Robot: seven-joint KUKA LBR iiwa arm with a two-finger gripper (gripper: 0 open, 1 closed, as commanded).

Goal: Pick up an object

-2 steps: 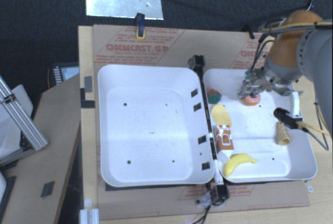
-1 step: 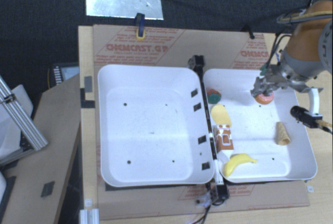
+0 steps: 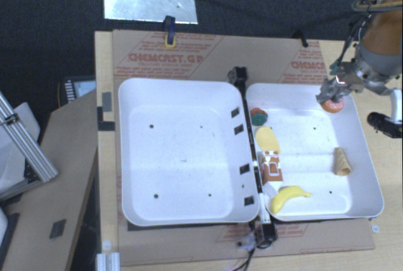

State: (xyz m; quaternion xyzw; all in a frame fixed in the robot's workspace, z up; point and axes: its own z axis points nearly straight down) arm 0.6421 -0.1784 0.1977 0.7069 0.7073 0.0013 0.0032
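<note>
Camera view: gripper (image 3: 332,94) sits over the right bin's (image 3: 359,137) far rim, at a pink-orange object (image 3: 334,105); grip cannot be confirmed. Risk: the object lies against the wall, so closing could nudge it aside or catch the rim.

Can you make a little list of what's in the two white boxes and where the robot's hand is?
left bin: no toys seen
right bin: holds all the toys
banana: near front edge, by the divider
ice-cream cone: lying down, right side
orange and white box: by the divider
yellow piece: just behind that box
gripper: over back right corner, at a pink and orange toy
</note>
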